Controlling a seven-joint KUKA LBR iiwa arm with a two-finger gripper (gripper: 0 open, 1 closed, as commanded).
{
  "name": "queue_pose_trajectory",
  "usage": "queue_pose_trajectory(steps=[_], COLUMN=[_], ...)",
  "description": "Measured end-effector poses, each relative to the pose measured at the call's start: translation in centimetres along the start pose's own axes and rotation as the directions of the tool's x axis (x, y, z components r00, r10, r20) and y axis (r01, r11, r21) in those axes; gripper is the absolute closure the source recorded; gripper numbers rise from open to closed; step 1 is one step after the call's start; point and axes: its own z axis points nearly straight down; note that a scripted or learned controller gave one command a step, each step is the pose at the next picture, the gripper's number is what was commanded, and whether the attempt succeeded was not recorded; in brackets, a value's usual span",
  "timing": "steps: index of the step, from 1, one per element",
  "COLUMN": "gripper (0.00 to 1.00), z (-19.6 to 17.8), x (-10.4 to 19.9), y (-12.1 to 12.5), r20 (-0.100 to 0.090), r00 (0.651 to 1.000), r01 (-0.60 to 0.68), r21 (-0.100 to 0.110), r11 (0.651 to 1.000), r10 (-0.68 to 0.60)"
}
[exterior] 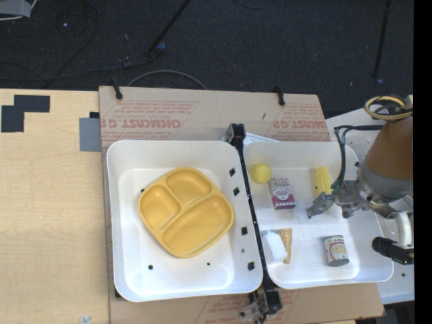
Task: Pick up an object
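The right bin [364,272] holds several small objects. A yellow ball [260,173] lies at the back left, with a pink and white box [282,194] just right of it. A long yellow piece [322,179] lies further right. A small can [335,250] stands near the front, and a white packet [275,246] with a tan wedge [287,244] lies at the front left. My gripper [332,206] hangs low over the bin's right half, just below the long yellow piece and above the can. I see nothing held in it.
The left bin [128,181] holds a yellow divided plate [186,211]. A black divider [246,208] runs between the bins. The grey arm with its orange band [393,155] stands over the right bin's right edge. Cables lie at the far right.
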Motion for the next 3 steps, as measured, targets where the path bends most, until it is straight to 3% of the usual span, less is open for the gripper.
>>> queue_pose_trajectory(steps=[1,3], gripper=[1.0,1.0], z=[-1.2,-11.0], x=[0.0,0.1], y=[0.0,-0.8], r20=[0.0,0.003], r00=[1.0,1.0], r01=[-0.001,0.002], r21=[-0.001,-0.008], r11=[1.0,1.0], r10=[0.001,-0.002])
